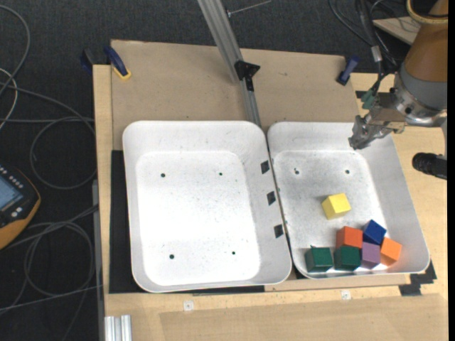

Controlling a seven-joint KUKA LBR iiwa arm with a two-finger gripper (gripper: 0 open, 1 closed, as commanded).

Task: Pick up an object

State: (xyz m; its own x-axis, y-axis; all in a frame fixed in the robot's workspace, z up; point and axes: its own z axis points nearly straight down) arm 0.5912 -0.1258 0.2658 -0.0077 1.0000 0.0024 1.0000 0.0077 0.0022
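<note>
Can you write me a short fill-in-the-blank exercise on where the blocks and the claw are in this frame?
1. All the blocks lie in the ____ bin of the camera view.
2. The block lying apart from the cluster is ____ in colour.
3. The claw is over the right bin's ____ corner in the picture.
4. The two green blocks lie along the bin's ____ edge in the picture.

Missing words: right; yellow; upper right; lower
</note>
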